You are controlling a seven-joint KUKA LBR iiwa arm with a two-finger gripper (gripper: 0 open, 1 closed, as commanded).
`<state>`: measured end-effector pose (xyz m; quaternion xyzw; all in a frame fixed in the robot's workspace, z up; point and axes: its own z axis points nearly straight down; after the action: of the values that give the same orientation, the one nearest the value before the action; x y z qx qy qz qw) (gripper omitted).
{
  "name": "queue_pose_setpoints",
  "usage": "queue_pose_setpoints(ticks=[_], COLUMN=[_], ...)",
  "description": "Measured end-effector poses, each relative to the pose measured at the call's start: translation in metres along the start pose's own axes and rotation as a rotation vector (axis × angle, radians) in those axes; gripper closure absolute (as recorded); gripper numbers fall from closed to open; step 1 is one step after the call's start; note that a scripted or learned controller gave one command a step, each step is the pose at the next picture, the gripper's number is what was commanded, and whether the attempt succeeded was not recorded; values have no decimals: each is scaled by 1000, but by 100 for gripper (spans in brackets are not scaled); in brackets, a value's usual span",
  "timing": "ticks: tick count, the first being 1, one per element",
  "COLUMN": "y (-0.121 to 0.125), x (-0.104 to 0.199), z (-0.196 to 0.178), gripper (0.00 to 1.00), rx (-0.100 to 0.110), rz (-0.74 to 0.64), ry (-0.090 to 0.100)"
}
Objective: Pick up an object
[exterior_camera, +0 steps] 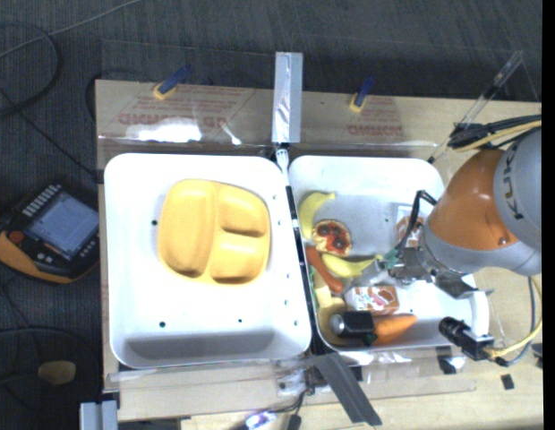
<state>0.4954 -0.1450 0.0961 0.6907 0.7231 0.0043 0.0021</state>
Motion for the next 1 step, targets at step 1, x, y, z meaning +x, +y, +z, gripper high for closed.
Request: queue_pose_setpoints(ticks=[1], y=[0], x=[0], z=[-5], gripper=[100], rx=[8], rz=[-2], ry=[4])
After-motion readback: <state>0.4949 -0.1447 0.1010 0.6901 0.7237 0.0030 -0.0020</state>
